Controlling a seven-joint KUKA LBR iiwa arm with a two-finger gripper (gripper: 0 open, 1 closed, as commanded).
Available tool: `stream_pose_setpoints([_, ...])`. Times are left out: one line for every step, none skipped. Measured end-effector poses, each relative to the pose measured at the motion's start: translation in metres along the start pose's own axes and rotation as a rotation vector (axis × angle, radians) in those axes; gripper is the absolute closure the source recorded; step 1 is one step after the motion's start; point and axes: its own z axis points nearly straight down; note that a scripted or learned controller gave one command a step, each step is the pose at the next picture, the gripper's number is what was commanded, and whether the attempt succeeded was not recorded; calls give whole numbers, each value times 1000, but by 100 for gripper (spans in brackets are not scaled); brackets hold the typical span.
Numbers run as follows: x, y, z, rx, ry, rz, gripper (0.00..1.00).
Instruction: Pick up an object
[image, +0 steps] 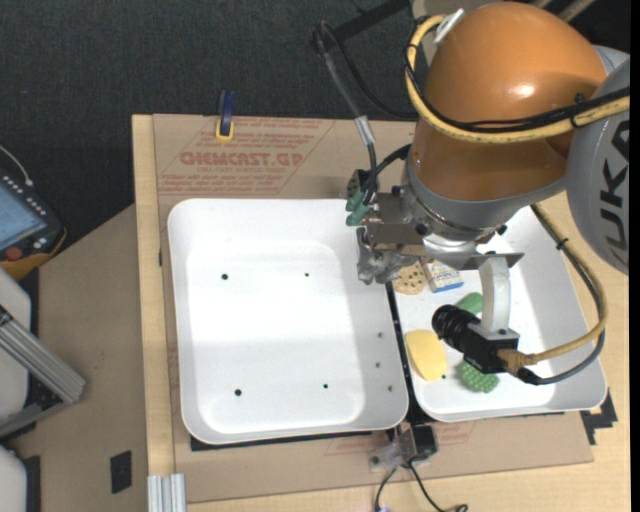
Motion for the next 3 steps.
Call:
stream_pose_setpoints([34, 0, -46, -11, 4, -5, 100])
stream_pose_setpoints([32, 0, -81, -11, 3, -2, 100])
stream_pose_setpoints([25, 6, -138, -14, 4, -1, 100])
